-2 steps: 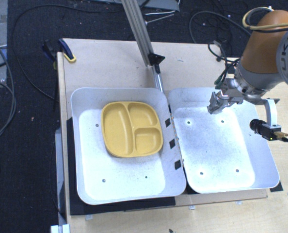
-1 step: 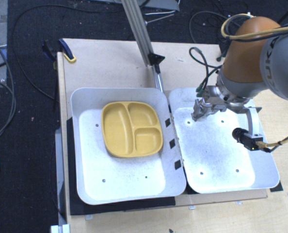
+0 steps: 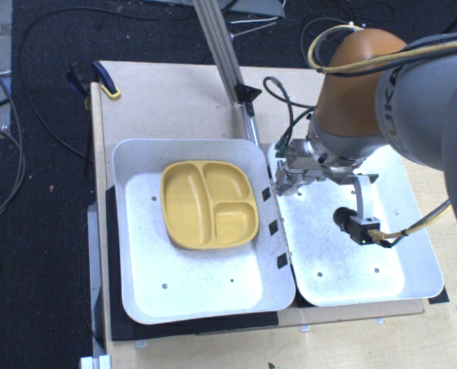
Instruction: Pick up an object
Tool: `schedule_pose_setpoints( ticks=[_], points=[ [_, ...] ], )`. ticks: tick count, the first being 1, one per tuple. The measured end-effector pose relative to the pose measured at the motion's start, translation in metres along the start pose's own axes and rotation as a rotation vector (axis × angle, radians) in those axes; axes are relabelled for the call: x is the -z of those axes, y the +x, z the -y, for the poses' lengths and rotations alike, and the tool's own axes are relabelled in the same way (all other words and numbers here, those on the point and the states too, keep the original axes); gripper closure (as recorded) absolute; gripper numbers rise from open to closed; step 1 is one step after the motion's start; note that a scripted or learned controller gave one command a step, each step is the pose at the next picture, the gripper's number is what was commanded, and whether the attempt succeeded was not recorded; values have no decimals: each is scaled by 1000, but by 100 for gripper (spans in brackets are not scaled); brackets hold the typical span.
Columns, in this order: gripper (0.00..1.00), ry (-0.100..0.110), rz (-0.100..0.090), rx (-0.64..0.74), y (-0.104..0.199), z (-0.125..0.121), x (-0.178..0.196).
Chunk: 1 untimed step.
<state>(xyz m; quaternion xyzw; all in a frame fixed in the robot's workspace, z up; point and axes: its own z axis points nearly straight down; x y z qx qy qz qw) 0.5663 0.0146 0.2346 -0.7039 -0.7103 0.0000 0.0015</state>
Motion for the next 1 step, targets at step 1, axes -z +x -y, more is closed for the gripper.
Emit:
schedule_pose_setpoints(
  ticks=[1],
  points=[
    [100,0,0,-1,52,18,8]
  ],
)
